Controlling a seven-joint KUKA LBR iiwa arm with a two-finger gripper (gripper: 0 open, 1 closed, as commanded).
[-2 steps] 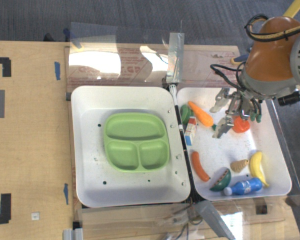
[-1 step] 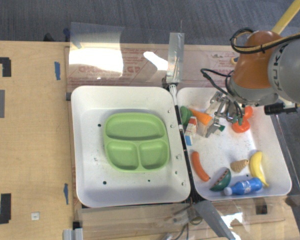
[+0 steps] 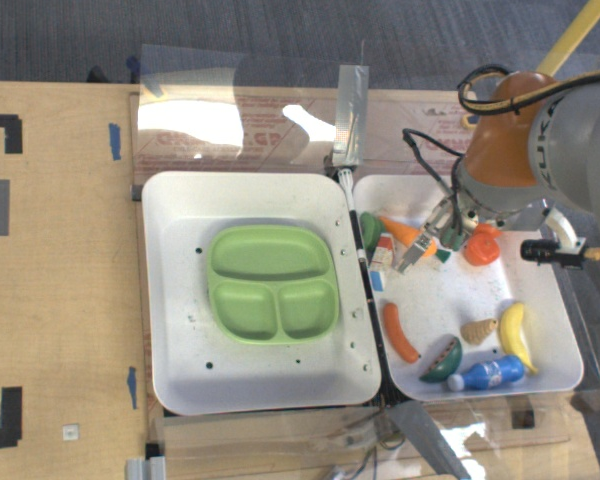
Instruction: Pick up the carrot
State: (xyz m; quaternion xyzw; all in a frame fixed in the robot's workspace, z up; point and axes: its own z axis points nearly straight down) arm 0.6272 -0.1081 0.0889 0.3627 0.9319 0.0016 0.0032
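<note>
Gripper (image 3: 427, 243) is low in the right bin (image 3: 570, 348), near its far-left corner, directly at the carrot (image 3: 404, 234). The view does not settle whether the fingers are parted or closed. The carrot lies close to the bin's left wall, long axis running from that wall toward the gripper; which end is the tip is unclear. Bare floor shows mid-bin.

Legible text: none. Red printed lettering runs along the cardboard strip (image 3: 420, 123) behind the bins, too small and blurred to read. The blue bottle (image 3: 490, 373) in the right bin (image 3: 570, 363) carries a pale label, unreadable. Blue tape marks (image 3: 114, 140) on the bench (image 3: 60, 268) bear no writing.
</note>
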